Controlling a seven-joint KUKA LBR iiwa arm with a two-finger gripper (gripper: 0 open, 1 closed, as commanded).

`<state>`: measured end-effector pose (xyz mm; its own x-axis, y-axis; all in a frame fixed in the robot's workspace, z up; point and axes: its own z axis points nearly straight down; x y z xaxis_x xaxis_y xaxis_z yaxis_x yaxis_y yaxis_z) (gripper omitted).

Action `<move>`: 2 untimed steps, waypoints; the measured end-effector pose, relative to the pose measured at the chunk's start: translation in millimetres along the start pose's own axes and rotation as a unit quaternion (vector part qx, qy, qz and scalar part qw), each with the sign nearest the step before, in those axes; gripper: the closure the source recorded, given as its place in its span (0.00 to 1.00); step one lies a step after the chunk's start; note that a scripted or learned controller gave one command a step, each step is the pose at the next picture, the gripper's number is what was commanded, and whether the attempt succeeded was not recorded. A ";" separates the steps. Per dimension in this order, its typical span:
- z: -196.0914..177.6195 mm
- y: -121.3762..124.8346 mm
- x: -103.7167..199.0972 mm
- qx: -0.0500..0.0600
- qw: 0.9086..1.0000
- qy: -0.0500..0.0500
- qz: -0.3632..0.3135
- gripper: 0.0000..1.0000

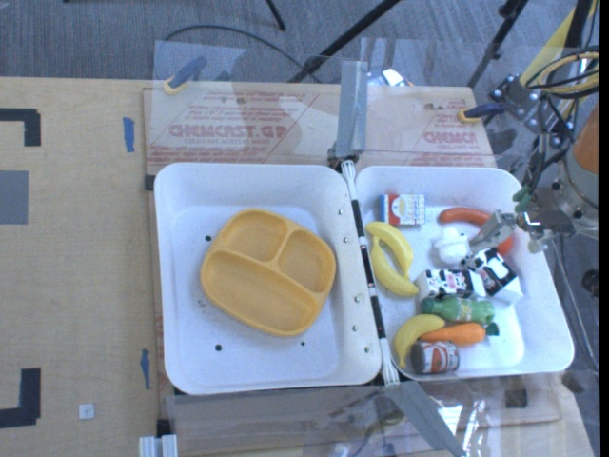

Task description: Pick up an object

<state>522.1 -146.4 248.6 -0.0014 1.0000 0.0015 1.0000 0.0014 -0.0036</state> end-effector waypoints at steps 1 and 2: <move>149.4 38.7 -32.7 -0.003 0.999 -0.002 -0.048 0.00; 84.2 9.5 -55.1 -0.003 0.996 -0.002 -0.086 0.00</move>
<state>531.4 -201.4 164.3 -0.1722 0.9851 -0.0020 0.9851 0.1722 0.0029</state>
